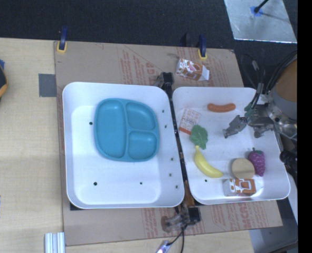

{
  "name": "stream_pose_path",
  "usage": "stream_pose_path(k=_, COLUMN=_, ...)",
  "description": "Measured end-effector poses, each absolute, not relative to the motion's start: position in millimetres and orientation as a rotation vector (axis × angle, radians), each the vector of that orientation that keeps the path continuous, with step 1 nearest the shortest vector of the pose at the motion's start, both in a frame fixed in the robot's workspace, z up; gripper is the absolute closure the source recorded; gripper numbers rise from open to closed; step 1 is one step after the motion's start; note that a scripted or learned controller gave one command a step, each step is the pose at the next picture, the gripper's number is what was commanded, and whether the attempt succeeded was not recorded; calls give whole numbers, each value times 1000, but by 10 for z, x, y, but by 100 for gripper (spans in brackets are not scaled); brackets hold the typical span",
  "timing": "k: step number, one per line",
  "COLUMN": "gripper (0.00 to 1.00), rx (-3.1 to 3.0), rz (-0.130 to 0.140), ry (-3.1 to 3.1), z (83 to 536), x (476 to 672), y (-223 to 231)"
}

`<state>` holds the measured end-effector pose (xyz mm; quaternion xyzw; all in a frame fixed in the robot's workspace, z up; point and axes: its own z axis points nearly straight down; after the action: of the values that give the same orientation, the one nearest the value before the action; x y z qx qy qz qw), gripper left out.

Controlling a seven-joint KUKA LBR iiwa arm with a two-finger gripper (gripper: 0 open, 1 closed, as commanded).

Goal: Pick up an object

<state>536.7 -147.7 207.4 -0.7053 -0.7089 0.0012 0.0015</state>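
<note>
toys crowd the right bin (282, 194): a sausage (220, 107) near the top, a broccoli (199, 136) left of middle, a banana (206, 164) below it, then a bread slice (242, 167) touching grapes (257, 161), and a small carton (241, 186) at the bottom rim. a card (187, 120) lies by the left wall. the left bin (76, 188) holds a blue plate (126, 129).

the tool (245, 123) hangs over bare floor in the right bin, its prongs spread and gripping nothing. no toy sits under it, so a straight drop would likely close on air. going for the bread could nudge the grapes, since they touch. the banana looks smooth and curved and may slip.

print shows on the carton, the card and a packet (192, 69) on the desk (18, 157), all too small to read.
</note>
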Motion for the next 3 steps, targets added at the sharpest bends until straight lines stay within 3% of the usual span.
stream_pose_path(k=1, gripper=0, rx=-2226, rz=-7, ry=-2232, z=978, x=5217, y=-1138)
stream_pose_path(k=2, gripper=0, rx=-2217, rz=1, ry=-2225, z=1062, x=6287, y=-1403)
stream_pose_path(k=3, gripper=0, rx=-2215, rz=6, ry=-2224, z=914, x=5942, y=-1178)
